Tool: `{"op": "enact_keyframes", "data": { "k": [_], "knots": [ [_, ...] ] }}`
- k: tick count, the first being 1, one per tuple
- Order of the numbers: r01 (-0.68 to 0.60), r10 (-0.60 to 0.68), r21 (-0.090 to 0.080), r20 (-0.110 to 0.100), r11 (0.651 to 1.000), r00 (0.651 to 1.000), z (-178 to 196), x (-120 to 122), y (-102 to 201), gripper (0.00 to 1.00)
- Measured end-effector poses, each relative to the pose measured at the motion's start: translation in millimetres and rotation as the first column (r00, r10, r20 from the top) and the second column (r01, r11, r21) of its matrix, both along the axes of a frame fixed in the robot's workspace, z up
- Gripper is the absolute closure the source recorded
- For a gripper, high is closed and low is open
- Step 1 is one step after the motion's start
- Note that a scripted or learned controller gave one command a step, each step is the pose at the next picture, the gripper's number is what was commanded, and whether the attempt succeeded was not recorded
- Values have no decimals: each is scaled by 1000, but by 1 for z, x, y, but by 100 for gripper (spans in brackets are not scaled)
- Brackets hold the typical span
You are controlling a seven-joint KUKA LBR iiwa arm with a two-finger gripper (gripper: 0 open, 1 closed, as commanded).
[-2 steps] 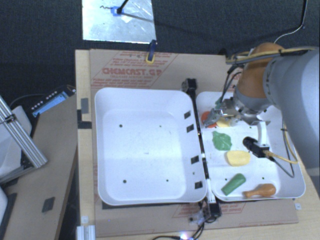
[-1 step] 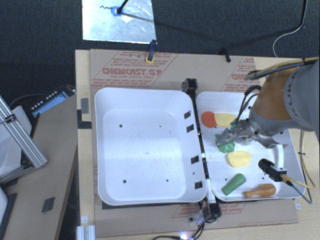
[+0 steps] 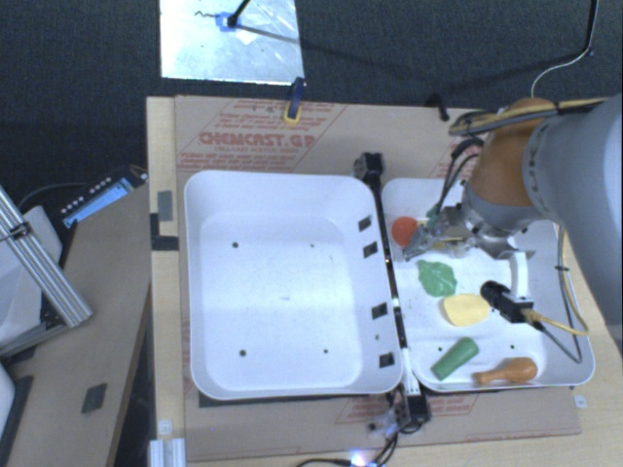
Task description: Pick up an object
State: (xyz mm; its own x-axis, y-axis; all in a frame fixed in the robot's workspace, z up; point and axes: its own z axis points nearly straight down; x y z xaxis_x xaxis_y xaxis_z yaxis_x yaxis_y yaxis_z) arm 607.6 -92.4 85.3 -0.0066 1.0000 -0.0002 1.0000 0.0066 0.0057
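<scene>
The right bin holds several small items: a red-orange ball, a green leaf-shaped piece, a pale yellow piece, a green cylinder and an orange pear-shaped piece. My gripper hangs low over the bin's back left part, just right of the red-orange ball and above the green leaf piece. Nothing shows between its tips. The grey arm with its orange band covers the bin's back right part.
The left bin lies beside the right one, with black clips along the shared wall. A yellow cable and a black fitting hang from the wrist over the right bin. A yellow clamp sits at the bench's far edge.
</scene>
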Motion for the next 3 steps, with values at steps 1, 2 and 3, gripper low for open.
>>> {"op": "enact_keyframes", "data": {
  "k": [1,2,3],
  "knots": [
    [2,-2,0,0,1000,1000,11,-1,-2,100],
    [-1,1,-3,17,1000,1000,189,32,10,100],
    [-1,1,-1,17,1000,1000,361,0,29,100]
  ]
}}
